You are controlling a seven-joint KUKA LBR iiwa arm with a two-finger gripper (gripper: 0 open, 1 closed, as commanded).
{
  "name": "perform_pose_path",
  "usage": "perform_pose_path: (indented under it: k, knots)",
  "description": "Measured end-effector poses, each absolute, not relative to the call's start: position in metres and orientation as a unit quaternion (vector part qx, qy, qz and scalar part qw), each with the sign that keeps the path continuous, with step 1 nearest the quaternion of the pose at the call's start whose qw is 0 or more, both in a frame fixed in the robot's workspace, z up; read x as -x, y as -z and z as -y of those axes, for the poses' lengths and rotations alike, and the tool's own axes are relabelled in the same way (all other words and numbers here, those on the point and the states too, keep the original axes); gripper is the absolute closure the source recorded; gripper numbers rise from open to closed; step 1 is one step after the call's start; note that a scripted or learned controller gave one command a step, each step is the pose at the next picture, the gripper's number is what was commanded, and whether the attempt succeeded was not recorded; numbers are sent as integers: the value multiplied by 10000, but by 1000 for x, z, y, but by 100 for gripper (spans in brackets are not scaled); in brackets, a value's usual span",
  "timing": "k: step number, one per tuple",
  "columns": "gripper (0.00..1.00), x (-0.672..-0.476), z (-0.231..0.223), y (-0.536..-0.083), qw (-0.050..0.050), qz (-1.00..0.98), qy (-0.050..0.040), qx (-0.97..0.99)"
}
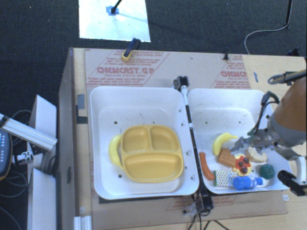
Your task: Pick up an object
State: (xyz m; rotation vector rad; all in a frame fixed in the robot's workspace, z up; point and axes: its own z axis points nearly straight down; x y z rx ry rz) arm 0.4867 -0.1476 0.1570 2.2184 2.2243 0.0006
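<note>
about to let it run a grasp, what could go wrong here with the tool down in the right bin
1. The tool sits over a tight cluster: waffle, banana and a red berry piece. It may nudge neighbours or close on two at once.
2. The blue bottle and green ball lie against the right bin's front wall, leaving little approach room.

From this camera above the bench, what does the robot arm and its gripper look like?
The arm enters from the right edge as a thick rounded body, grey with a broad orange band. A thin black cable loops along it down to the wrist. The gripper is small, metallic grey and angular, far slimmer than the arm. I cannot read any markings on it.
</note>
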Motion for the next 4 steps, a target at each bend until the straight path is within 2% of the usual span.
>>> perform_pose_path:
  k: [1,2,3,4]
  knots:
    - [0,-527,86,-84,2,-7081,-5,-7061]
    - [100,-528,86,-94,7,-7080,-9,-7063]
    - [100,-599,71,-186,18,-7087,-17,-7055]
    - [100,-627,-2,-184,1,-7092,-8,-7050]
